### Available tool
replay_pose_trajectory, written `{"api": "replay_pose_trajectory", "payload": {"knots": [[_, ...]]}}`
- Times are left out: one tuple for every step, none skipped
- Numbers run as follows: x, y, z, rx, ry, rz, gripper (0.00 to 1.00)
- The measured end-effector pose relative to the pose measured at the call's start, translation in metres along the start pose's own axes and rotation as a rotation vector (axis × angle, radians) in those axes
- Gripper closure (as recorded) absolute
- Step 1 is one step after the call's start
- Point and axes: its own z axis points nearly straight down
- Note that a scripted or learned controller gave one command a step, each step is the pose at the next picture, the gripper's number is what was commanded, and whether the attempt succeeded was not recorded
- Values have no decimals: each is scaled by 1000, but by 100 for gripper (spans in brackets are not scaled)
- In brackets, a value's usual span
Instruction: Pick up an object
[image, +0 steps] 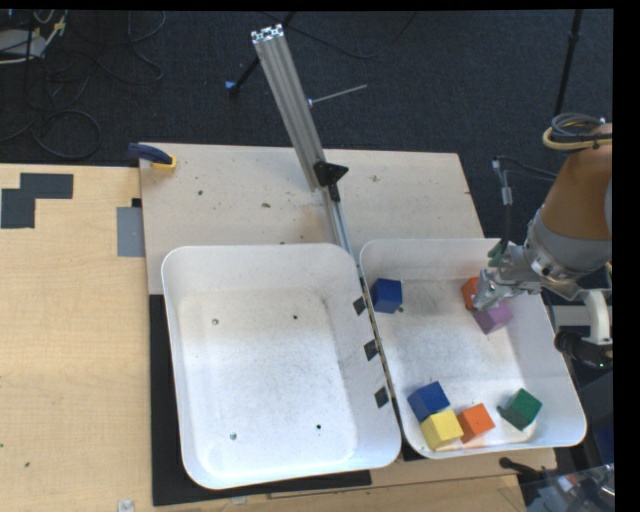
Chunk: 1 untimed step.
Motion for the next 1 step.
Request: {"api": "replay_pose_trajectory", "payload": {"knots": [[9,3,-47,-1,0,-2,100]]}}
